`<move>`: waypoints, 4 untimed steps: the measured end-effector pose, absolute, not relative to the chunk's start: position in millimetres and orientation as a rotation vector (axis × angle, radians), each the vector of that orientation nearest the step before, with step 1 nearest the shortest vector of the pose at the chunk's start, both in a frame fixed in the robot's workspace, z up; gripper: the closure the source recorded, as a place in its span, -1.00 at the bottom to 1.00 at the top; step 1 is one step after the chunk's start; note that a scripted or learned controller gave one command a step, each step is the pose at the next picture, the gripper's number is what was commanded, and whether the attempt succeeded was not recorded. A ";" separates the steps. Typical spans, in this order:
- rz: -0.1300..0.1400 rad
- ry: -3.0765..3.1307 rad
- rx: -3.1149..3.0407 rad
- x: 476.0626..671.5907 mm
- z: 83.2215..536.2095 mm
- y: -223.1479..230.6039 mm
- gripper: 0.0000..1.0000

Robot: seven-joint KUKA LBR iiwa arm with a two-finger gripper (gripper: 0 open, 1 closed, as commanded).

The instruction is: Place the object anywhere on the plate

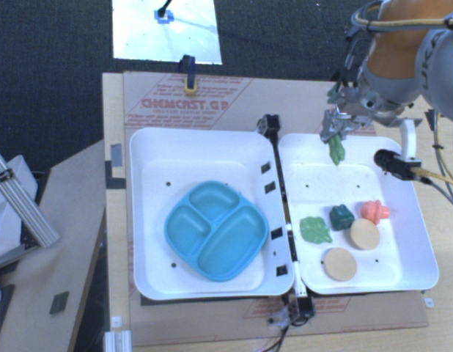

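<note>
My gripper [336, 132] hangs in the upper right of the frame, above the far edge of the right bin [424, 248], and a slim green piece [336, 151] dangles from between my fingertips, so I read my fingers as clamped on that green piece. It looks lifted off the bin floor, though from this slanted view I can't be certain how high it rides. The blue plate [215, 229], a sectioned dish with three compartments, lies in the left bin [149, 160], toward the lower centre of the frame, well apart from where I hold the piece. Below my gripper, in the lower part of the right bin, sit a flat green leaf shape [314, 229], a dark teal block [341, 216], an orange-pink item [374, 211] and two tan discs [364, 234], the second tan disc [339, 263] nearest the bottom rim. I judge the pick is done and the carry is the step in hand. The next move calls for travelling left and down in the frame, clearing the black divider [276, 189] where the bins meet, then stopping above any compartment of the plate before I part my fingers. The piece is thin and held by its top, so it may swing or slip; a steady carry and a low release seem wise.
</note>
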State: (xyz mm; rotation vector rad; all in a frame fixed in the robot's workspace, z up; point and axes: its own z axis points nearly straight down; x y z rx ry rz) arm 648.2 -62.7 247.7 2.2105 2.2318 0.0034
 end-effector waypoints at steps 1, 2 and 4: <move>0.001 2.232 2.213 629.8 234.3 -11.6 1.00; 0.002 2.232 2.212 613.4 240.8 34.7 1.00; 0.003 2.232 2.212 593.2 231.9 138.3 1.00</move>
